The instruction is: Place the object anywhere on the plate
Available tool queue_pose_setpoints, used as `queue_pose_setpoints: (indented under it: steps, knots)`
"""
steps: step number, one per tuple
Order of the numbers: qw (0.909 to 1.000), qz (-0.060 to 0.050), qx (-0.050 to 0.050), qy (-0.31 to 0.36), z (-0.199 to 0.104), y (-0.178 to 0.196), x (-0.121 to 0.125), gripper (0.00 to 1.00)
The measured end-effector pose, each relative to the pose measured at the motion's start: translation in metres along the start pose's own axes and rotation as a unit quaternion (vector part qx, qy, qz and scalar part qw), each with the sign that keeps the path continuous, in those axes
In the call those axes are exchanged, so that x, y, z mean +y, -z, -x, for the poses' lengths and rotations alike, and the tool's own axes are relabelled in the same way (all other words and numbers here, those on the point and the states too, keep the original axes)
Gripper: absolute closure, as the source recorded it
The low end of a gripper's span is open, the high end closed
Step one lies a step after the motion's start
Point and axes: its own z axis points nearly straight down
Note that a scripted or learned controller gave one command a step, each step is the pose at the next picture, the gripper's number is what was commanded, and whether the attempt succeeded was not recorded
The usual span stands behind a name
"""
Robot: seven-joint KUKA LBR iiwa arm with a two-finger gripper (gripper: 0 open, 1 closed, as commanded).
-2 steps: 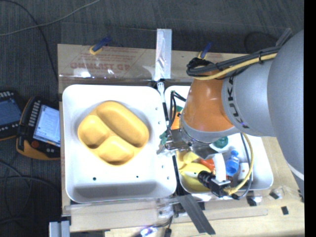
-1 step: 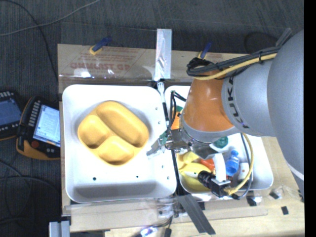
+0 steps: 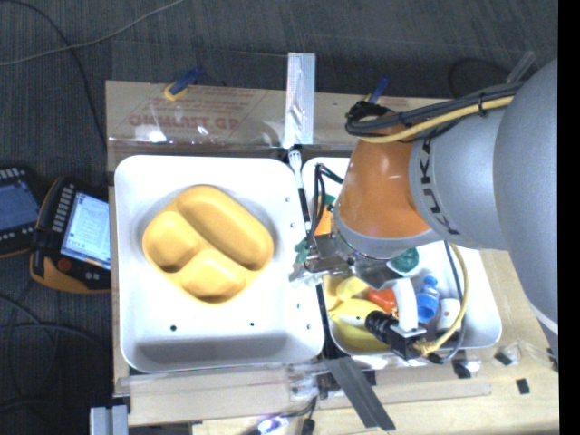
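My wrist hides my claw (image 3: 362, 284) over the right bin (image 3: 480, 320), so I cannot tell its state. The yellow plate (image 3: 208, 241) sits in the left bin (image 3: 217, 343).

Left of the gripper, a glossy yellow three-section plate (image 3: 207, 241) lies in a plain white shallow bin (image 3: 136, 333). Beneath the grey arm's orange band (image 3: 385, 193): yellow, orange, teal and blue-and-white items, unpatterned.
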Motion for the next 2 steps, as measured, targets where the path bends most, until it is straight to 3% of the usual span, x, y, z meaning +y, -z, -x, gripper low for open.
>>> queue_pose_setpoints:
  steps: [1, 2]
  knots:
    - [0.9897, 0.003, -0.002, 0.143, 0.067, 0.071, -0.010, 1.00]
    - [0.9871, 0.002, -0.001, 0.160, 0.139, 0.015, -0.022, 1.00]
